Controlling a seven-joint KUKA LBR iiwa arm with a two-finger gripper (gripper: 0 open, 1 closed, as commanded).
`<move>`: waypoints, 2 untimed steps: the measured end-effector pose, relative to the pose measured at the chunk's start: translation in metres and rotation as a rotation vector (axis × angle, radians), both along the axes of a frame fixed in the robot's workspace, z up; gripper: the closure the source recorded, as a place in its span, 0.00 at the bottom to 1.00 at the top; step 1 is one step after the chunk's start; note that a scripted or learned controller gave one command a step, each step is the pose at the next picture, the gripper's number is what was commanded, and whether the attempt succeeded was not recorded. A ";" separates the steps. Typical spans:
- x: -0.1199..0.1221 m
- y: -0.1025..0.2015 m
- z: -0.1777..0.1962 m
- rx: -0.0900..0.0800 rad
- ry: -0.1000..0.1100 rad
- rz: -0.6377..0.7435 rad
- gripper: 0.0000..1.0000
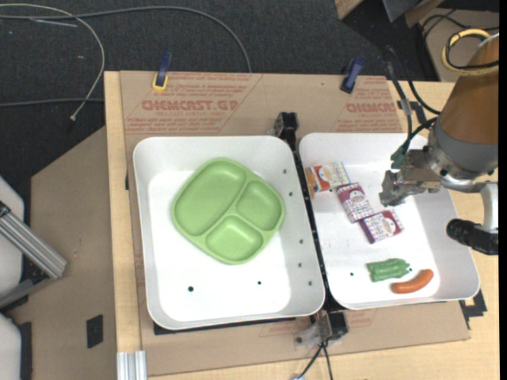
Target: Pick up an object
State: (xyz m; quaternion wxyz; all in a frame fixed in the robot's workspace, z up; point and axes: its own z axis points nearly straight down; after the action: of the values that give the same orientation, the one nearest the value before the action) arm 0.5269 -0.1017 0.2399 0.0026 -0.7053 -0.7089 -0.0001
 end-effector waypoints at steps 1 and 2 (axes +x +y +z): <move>-0.008 0.057 0.006 0.000 -0.001 0.002 1.00; -0.018 0.111 0.008 0.000 0.000 0.002 1.00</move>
State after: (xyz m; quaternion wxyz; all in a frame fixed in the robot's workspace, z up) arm 0.5085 0.0089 0.2480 0.0026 -0.7047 -0.7095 -0.0003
